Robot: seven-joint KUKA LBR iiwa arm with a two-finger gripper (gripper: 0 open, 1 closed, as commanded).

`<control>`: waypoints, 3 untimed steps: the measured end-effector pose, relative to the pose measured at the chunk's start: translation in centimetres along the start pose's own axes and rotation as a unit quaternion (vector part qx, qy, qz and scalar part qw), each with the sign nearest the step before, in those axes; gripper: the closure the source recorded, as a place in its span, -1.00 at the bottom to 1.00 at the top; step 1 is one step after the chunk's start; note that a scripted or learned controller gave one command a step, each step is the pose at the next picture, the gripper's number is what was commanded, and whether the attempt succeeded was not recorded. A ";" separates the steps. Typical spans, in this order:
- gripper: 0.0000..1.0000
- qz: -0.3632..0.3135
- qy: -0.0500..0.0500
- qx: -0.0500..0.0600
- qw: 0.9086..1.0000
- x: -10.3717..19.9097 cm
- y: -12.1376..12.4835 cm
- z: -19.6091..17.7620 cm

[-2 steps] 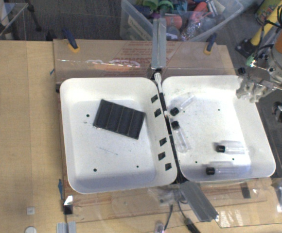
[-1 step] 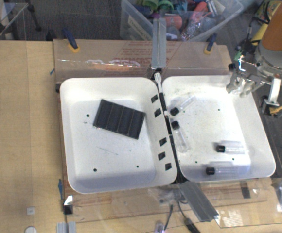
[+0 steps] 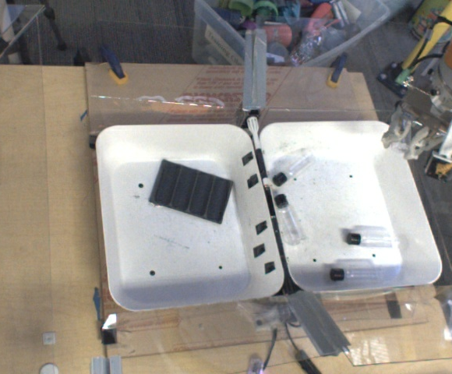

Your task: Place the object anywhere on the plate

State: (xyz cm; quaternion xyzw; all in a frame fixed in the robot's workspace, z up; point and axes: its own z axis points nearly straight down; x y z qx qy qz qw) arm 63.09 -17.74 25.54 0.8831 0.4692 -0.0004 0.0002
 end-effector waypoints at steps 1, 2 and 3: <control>-1.00 0.000 0.000 0.000 1.000 0.0 0.0 0.0; -1.00 0.107 0.001 0.001 0.994 1.5 -4.3 16.1; -1.00 0.350 0.000 0.001 0.937 6.2 -8.0 7.1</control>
